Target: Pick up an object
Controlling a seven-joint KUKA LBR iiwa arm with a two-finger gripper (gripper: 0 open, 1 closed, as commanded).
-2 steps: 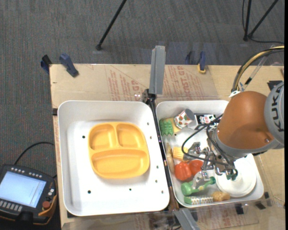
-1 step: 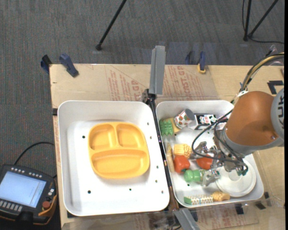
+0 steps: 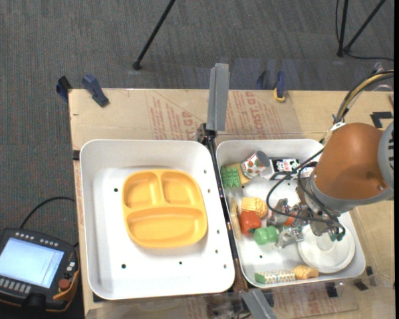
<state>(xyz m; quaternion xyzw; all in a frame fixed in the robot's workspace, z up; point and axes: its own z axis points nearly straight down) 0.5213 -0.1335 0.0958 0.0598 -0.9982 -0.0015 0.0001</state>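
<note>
Where the arm (image 3: 351, 168) overhangs the right bin (image 3: 291, 143), its pincer (image 3: 299, 228) blurs.

You see a glossy yellow plastic tray (image 3: 165, 208) in a smooth white bin (image 3: 93, 211) on a matt printed cardboard bench top (image 3: 153, 111).

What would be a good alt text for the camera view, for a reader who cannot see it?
A grey robot arm with an orange band reaches from the right into the right white bin, its tool low among small toy foods and a white plate. The left white bin holds a yellow divided tray.
</note>
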